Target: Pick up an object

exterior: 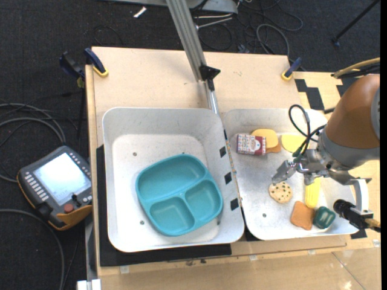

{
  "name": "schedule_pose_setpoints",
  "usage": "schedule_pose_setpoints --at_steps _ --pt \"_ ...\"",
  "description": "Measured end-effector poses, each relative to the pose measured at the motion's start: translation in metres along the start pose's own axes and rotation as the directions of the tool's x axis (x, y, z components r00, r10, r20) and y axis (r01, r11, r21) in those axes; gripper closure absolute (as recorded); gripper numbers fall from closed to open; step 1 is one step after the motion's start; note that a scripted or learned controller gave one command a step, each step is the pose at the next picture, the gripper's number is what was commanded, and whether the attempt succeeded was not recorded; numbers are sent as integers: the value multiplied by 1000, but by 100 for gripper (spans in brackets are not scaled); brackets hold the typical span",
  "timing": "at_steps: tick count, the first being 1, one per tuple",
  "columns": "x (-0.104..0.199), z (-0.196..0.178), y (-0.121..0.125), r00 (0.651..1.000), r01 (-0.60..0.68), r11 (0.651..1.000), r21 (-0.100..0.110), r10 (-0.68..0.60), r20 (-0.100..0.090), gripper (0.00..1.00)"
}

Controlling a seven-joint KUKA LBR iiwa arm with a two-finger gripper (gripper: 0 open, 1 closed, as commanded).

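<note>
The right bin (260,216) holds several small objects. A red and white carton (251,144) lies at its back, beside an orange-yellow round piece (269,138) and a yellow piece (291,142). A speckled cookie (280,192) lies mid-bin, and a yellow block (312,194) sits to its right. An orange lump (302,215) and a green cup (325,217) rest near the front. My gripper (291,170) hovers open just above and behind the cookie, with nothing between its fingers. The arm hides the bin's right side.
The left bin (121,132) holds a teal divided tray (178,193). A slanted metal pole (190,35) rises from between the bins at the back. A black cable (299,119) loops off the wrist. A teach pendant (57,186) lies on the floor at left.
</note>
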State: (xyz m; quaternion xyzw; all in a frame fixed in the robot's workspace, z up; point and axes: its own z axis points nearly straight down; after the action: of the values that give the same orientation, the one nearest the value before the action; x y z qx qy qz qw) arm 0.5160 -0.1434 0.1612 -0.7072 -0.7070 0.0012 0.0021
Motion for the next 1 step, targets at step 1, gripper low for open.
schedule_pose_setpoints --at_steps 1 --pt "-1 64 1 1000 -1 1000 2 1 0 0"
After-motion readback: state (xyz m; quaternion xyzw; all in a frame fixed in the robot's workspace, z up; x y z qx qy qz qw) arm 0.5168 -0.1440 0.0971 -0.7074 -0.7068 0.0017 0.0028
